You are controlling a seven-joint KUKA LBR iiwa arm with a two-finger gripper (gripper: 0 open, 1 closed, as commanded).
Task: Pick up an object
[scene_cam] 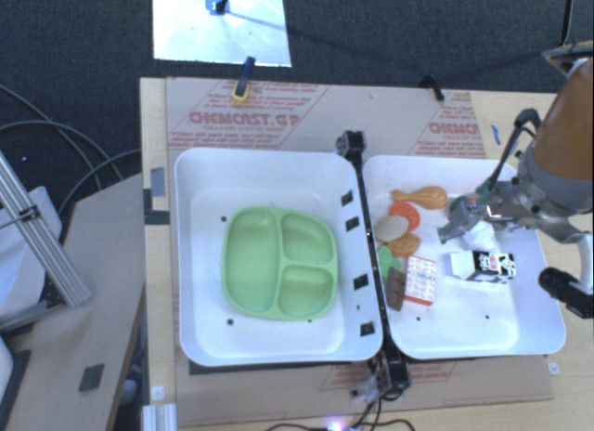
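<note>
My gripper (459, 218) hangs over the right bin (483, 332), near its upper middle, on the grey arm that comes in from the right. Just left of it lie a brown toy drumstick (422, 197), an orange piece (404, 213) and a pale round piece (392, 228). A white carton with black cow spots (483, 265) lies just below and right of the gripper. A red-and-white box (420, 280), a brown bar (396, 288) and a green piece (383, 260) sit by the bin's left wall. I see nothing held.
The left bin (200, 327) holds a green divided plate (278, 264). A black divider with clips (364, 243) runs between the bins. Both bins rest on a cardboard sheet (278, 118). Bare bin floor lies at the right bin's lower right.
</note>
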